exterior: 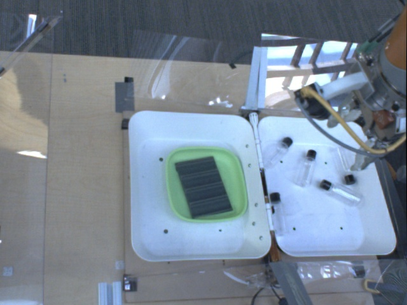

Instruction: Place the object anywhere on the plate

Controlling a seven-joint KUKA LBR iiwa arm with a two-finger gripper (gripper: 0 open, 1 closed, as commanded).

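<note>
Camera view: two white bins are sitting side by side on a wooden bench (63, 170), their inner rims touching along the middle. The left bin (146, 234) is carrying a green plate (173, 189) at its centre, and a dark ribbed block (203, 187) is lying on the plate, slightly turned, covering most of the plate's flat middle. The right bin (318, 227) is holding several small clear vials with black caps, all lying in its far half: one vial (280, 149) near the far-left corner, a second vial (305, 168) toward the middle, a long vial (339, 192) lying slanted just right of centre, and a short vial (350, 178) close to the right edge, just beside the long one. A small black piece (275, 197) is sitting at the left rim of the right bin, by the seam between the bins. The near half of the right bin is showing bare white floor. The arm (388, 75) is reaching in over the far-right corner of the right bin, with a yellow hose (337, 129) and dark cables looping over that corner. The gripper (360, 164) is hanging near the right edge, its thin tip coming down just above the short vial; cannot tell whether it is apart or together, and cannot tell if it is touching anything. Nothing is visibly held.
</note>
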